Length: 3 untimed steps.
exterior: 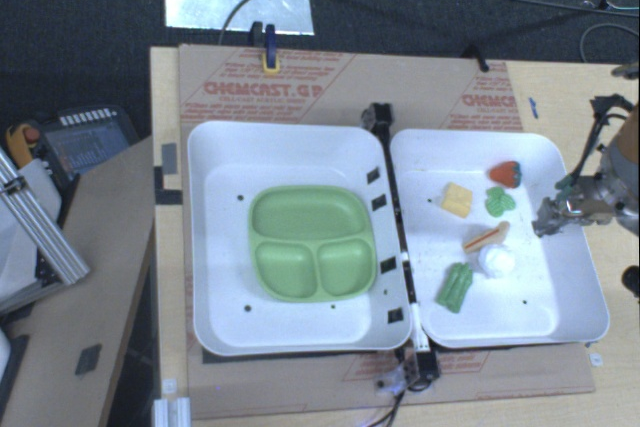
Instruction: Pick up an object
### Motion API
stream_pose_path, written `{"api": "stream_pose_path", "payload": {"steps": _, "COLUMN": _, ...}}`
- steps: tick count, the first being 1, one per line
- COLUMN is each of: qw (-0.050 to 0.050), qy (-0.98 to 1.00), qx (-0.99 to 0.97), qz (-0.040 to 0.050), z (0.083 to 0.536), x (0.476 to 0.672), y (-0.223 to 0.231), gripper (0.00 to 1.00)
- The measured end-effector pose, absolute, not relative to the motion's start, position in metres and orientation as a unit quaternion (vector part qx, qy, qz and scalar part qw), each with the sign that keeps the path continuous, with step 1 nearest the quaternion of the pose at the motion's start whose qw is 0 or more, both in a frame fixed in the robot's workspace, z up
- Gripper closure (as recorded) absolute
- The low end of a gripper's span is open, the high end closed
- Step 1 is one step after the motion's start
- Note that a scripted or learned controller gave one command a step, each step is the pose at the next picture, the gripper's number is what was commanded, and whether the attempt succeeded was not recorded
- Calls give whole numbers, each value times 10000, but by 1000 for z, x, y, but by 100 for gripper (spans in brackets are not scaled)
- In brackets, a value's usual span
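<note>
The tool (552, 218) sits at the right rim of the right bin (575, 315), low and just over the edge, and whether it is spread or pressed together I cannot tell from this angle; nothing is seen in its grip. The candidates all lie in that same bin: a yellow block (457, 200), a red strawberry (506, 173), a small green leafy piece (499, 203), a tan stick (486, 237) touching a white ball (497, 262), and a green pickle-shaped piece (454, 287) nearer the front. The left bin (215, 165) holds a green divided plate (308, 243). My read: the reach has hardly begun. Best bet is something standing apart, the yellow block or the green pickle-shaped piece, since the stick and ball crowd each other. Come straight down, centred, and straddle the narrow side before closing.
</note>
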State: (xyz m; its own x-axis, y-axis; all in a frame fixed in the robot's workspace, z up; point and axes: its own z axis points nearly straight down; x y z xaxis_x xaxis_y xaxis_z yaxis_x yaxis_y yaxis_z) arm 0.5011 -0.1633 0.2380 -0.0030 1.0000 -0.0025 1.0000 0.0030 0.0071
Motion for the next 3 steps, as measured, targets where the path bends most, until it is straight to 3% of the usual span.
{"api": "stream_pose_path", "payload": {"steps": 1, "qw": 18, "qy": 7084, "qx": 7058, "qz": 9, "z": 251, "x": 502, "y": -164, "gripper": 100}}
{"api": "stream_pose_path", "payload": {"steps": 3, "qw": 3, "qy": 7106, "qx": 7036, "qz": 15, "z": 242, "x": 520, "y": -54, "gripper": 100}}
